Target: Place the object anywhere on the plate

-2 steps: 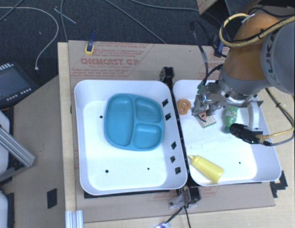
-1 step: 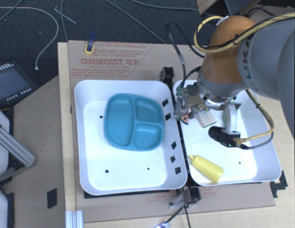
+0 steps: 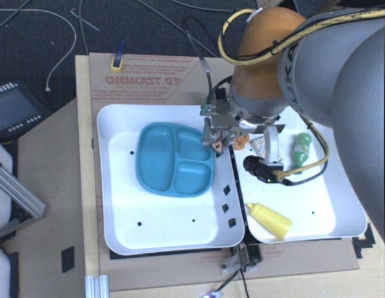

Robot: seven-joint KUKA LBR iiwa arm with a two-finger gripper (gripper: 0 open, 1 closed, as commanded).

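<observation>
- Camera view looks down at a slant on a brown bench [image 3: 84,166] that bears two white bins side by side, with a printed cardboard sheet [image 3: 149,79] under their far edge.
- The left bin [image 3: 115,197] holds a blue plate [image 3: 171,160] with three compartments, lying flat in the bin's far half and towards its right wall.
- The grey arm [image 3: 341,61], with its orange band [image 3: 270,27], reaches in from the right and bends down over the wall between the bins.
- The gripper [image 3: 216,138] hangs at that wall, just at the plate's right rim; from this angle I cannot tell whether it is open or closed, or whether it holds anything.
- The loose things all lie in the right bin [image 3: 317,219]:
- a small orange piece [image 3: 241,141] just beside the gripper, near the bin's left wall;
- a green thing [image 3: 301,148] further right, near the far side;
- a yellow bottle [image 3: 270,220] on its side at the near edge, well apart from the plate.
</observation>
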